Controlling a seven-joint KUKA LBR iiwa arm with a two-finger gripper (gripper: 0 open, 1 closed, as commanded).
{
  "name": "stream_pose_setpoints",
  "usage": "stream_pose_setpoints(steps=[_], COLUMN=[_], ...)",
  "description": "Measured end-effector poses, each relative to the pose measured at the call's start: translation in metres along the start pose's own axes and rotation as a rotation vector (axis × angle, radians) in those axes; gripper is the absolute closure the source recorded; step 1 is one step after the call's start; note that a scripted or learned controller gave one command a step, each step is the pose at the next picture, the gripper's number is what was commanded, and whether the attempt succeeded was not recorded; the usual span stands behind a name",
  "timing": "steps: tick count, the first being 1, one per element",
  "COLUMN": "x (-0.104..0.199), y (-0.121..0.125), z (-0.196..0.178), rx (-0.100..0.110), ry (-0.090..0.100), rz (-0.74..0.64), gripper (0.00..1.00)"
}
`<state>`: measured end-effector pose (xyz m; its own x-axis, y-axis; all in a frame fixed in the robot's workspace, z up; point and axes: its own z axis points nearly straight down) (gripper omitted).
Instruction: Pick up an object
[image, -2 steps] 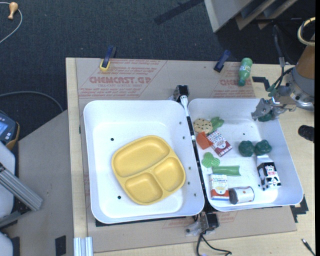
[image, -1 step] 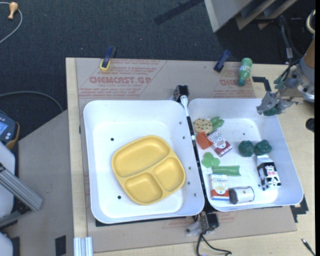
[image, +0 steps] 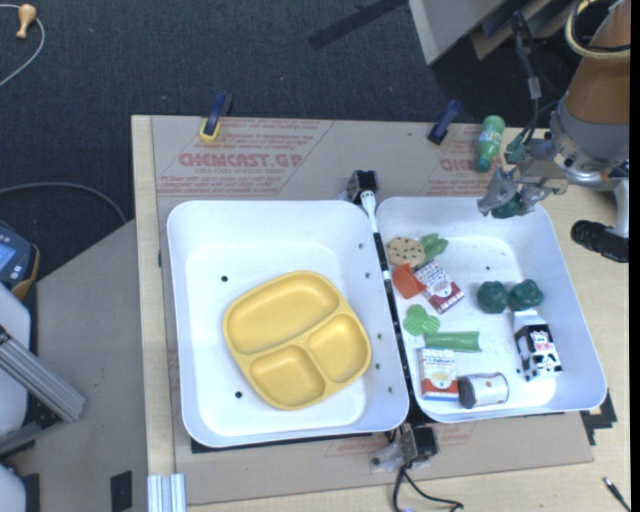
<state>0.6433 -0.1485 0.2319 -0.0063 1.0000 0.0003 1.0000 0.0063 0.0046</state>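
— What are you seeing, starting from the left?

— I am looking at the brown cardboard sheet (image: 250, 160) under the bins; it is showing red print reading "CHEMCAST GP", with smaller lines I cannot read. A blue-and-yellow clamp (image: 213, 118) is gripping its far edge. The left white bin (image: 190, 300) is holding a yellow three-compartment plastic plate (image: 296, 338), lying tilted.

— And the right white bin (image: 575, 330)?

— It is carrying a round speckled cookie (image: 403, 249) with a green leafy toy (image: 433, 244) just beside it, an orange wedge (image: 405, 282) touching a small red-and-white carton (image: 438, 285), a light green lump (image: 421, 321), a flat green bean pod (image: 453, 341), an orange-and-white box (image: 438, 374), a grey can with a red label (image: 484, 389), two dark green lumps (image: 508, 296) side by side, and a black-and-white cow-patterned carton (image: 536, 347). Their labels are too small to read.

— Where is your hand?

— My gripper (image: 508, 205) is hanging over the far right corner of that bin. Something dark green is sitting at my fingertips, but I cannot tell whether I am gripping it or how far apart my fingers are. A green bottle (image: 489, 142) is standing just beyond, outside the bin.
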Motion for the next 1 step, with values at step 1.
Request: stream_pose_setpoints(steps=[1], x=[0.0465], y=[0.0120], z=[0.0015], rx=[0.001], ry=[-0.001], rz=[0.001], gripper=[1.00])
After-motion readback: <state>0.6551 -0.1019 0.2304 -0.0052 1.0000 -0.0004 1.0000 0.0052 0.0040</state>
